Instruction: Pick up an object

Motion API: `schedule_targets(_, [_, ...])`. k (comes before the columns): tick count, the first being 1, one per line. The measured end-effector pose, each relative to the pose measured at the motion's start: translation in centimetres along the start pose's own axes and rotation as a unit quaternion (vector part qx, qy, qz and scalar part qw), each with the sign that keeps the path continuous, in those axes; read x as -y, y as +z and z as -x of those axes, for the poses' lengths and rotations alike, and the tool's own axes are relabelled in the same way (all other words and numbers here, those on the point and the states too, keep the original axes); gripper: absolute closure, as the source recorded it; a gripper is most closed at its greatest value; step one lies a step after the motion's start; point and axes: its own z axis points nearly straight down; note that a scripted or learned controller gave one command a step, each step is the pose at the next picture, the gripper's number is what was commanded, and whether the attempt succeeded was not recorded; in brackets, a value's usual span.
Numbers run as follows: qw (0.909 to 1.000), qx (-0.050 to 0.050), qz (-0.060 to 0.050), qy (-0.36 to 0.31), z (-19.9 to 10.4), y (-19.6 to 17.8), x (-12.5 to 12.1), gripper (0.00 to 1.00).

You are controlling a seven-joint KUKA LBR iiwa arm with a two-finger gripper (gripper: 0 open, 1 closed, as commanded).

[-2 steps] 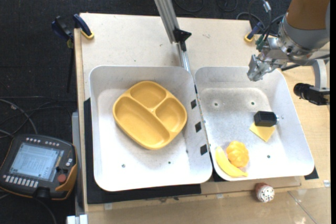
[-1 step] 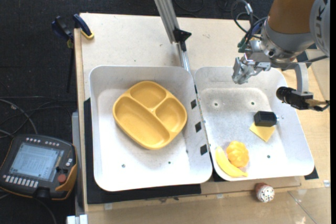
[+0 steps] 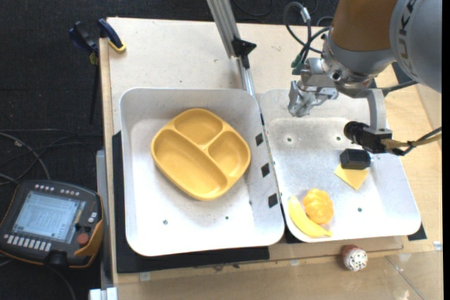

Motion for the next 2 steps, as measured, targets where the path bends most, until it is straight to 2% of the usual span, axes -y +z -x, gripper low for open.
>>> schedule_targets(1, [1.0,0.001,-0.001,0.0,-4.1,1.5,1.1,1.0])
schedule_targets(2, [1.0,0.0,0.0,-0.001,-9.8,1.8,1.7,1.0])
